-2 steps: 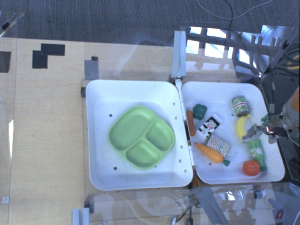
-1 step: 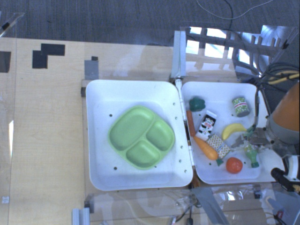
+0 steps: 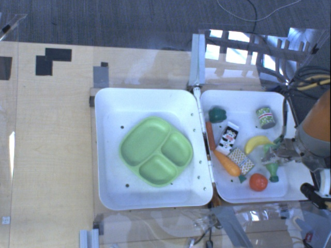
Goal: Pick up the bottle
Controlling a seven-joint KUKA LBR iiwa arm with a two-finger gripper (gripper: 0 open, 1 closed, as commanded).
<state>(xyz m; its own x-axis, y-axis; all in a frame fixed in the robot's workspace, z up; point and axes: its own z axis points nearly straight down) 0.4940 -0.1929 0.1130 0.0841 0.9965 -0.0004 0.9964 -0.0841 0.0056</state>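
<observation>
bottle lies in the right bin, gripper off to its right

the bottle (image 3: 227, 137), white with black patches, lies flat on the floor of the right bin (image 3: 243, 99), in that bin's left half. its long axis runs steeply up and down the camera view with a slight tilt: the upper end leans right, the lower end leans left. which end is the neck cannot be made out.

just left of the bottle lies a thin orange stick (image 3: 209, 134), almost parallel to it. above and left of the bottle sits a dark green lump (image 3: 217, 113). below it a carrot (image 3: 227, 162) lies slantwise, beside a checkered packet (image 3: 242, 160). right of the bottle is a banana (image 3: 257, 143), up and right a small can (image 3: 265, 117), and down and right a red tomato (image 3: 258, 182).

the gripper (image 3: 274, 161) hangs well right of the bottle, beyond the banana, near the bin's right wall, apart from the bottle. whether it is open or closed cannot be told; nothing is seen held in it.

far left of the bottle, the left bin (image 3: 106, 154) holds a green divided plate (image 3: 156, 150).
</observation>
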